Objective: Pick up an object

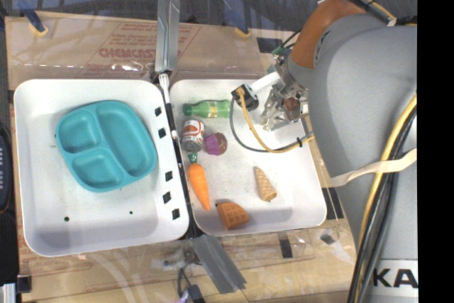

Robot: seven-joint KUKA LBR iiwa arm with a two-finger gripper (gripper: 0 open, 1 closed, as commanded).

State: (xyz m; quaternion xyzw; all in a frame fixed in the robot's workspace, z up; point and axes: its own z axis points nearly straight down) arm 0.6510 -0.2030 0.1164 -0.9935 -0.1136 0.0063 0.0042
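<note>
Pincer [282,108] hangs over the right bin's [312,195] upper corner, can't tell its state; bottle [208,108] lies nearest, round, likely rolls off toward the can [192,134].

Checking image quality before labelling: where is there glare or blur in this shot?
Camera view: glare streaks the clear plastic sheet behind the bins; the small toys, such as the orange carrot, look slightly soft; the shallow white right bin is evenly lit, with faint shadows.

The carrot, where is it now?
The carrot lies in the right bin, along its left wall, below the can and left of the waffle piece.
</note>
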